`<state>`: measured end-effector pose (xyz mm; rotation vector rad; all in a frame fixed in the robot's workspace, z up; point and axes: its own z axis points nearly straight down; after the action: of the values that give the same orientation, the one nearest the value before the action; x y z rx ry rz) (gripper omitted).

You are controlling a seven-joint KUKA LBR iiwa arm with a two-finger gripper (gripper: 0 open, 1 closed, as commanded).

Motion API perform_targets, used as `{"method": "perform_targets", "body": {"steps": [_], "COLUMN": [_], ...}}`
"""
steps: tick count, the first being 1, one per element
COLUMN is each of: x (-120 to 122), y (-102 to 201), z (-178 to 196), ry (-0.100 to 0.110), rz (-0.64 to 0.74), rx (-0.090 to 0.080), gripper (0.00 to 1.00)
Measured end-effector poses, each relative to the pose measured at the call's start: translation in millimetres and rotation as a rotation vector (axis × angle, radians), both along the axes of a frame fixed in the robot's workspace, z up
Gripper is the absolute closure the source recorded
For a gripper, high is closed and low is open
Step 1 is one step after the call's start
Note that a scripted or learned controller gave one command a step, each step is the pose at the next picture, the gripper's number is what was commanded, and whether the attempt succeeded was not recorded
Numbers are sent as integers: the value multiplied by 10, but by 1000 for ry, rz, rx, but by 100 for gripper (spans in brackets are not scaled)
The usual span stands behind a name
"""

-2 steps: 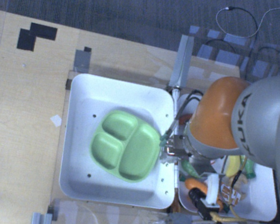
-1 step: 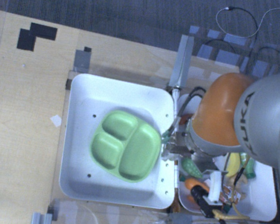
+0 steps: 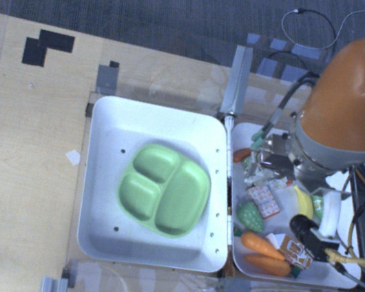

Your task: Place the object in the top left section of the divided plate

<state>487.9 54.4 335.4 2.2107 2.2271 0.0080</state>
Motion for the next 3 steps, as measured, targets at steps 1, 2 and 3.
{"method": "perform_targets", "body": {"steps": [1, 2, 3], "x": [-3, -5, 85], "y": [-71, -728, 187], "z": [598, -1513, -1391], "ry": [0, 3, 3], "rz": [77, 151, -135], "rx": [0, -1, 1], "gripper": [100, 100, 100]}}
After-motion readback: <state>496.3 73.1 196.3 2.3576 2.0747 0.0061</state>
